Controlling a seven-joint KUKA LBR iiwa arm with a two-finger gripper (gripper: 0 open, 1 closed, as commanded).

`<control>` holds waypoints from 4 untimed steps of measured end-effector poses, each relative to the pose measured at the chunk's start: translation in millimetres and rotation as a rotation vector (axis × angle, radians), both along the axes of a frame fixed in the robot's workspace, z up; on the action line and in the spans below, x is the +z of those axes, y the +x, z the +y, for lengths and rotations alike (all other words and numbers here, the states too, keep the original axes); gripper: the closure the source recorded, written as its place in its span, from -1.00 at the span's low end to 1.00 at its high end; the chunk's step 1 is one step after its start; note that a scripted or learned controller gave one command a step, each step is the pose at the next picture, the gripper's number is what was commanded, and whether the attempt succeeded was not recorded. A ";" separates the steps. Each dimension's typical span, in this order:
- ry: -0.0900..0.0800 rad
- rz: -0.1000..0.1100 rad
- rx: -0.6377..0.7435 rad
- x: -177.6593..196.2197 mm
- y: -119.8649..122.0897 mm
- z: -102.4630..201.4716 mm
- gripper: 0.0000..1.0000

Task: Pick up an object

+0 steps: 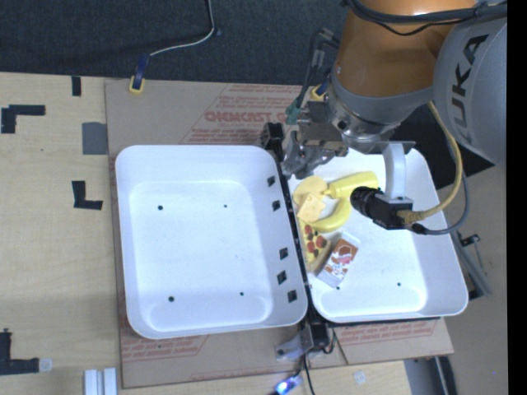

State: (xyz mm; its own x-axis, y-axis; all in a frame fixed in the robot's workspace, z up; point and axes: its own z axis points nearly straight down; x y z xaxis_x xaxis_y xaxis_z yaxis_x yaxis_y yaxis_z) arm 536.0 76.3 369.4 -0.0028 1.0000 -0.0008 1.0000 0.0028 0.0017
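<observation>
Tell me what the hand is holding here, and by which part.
It cannot be told. The hand hangs low over the yellow banana in the right bin, but nothing shows between its fingers.

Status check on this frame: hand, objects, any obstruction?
Hand low over right bin's near-left corner, grip unreadable. Banana, yellow piece, small packet lying in bin. Arm covers the bin's far side.

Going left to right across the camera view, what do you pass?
Bare bench → left bin → right bin, which holds the yellow items and a small packet → the arm at the right.
</observation>
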 end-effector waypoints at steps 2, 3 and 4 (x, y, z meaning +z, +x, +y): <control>0.001 0.001 0.003 165.6 -37.6 89.2 1.00; 0.000 0.003 0.001 175.2 -37.8 86.7 1.00; 0.000 0.005 0.005 164.0 -53.7 152.8 1.00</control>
